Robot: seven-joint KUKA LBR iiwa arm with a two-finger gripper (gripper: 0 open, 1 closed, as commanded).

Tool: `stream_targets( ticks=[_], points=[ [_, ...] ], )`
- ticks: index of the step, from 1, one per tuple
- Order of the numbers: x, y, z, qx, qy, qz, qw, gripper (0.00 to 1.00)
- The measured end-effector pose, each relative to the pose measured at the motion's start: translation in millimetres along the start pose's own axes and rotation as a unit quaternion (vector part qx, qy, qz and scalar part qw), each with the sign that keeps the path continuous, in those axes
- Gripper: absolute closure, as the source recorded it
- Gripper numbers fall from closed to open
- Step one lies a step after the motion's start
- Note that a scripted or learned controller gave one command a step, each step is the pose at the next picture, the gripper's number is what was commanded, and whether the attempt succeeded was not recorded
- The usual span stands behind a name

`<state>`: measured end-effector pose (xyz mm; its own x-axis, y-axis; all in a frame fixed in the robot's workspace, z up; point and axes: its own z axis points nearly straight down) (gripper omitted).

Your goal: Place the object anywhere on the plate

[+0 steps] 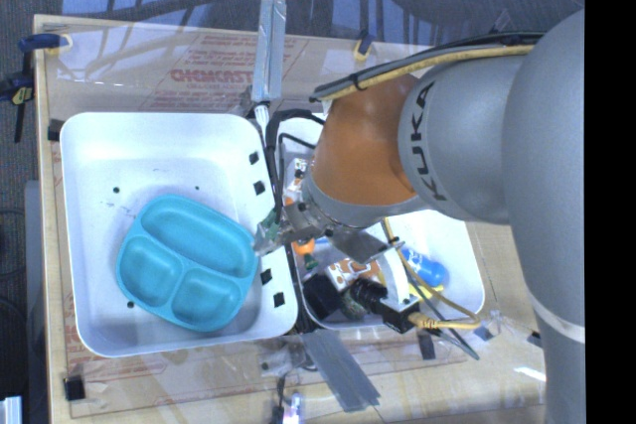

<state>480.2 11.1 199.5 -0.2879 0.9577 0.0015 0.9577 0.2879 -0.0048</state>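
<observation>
Blue three-compartment plate (186, 261) lies tilted in the left bin (89, 154), toward its lower right, nothing on it. Arm (467, 144) marked "KUKA" in black reaches over the right bin (475, 285) with its wrist above the divider between bins; gripper (288, 233) sits at the plate's right edge, its state cannot be told. Small cluttered objects (422, 268) lie in the right bin, one blue; faded red "CHEMCAST" lettering (211, 74) shows behind the bins.
</observation>
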Motion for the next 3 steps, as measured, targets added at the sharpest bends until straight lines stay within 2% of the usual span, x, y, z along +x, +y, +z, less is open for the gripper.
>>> stream_targets(
  ticks=[1,2,3],
  points=[
    [59.8,13.4,-0.2,-0.001,-0.001,-0.067,0.9977,1.0],
    [126.1,32.9,77.5,0.0,-0.001,-0.155,0.988,1.0],
    [182.6,60.3,99.8,-0.01,-0.004,-0.222,0.975,1.0]
  ],
)
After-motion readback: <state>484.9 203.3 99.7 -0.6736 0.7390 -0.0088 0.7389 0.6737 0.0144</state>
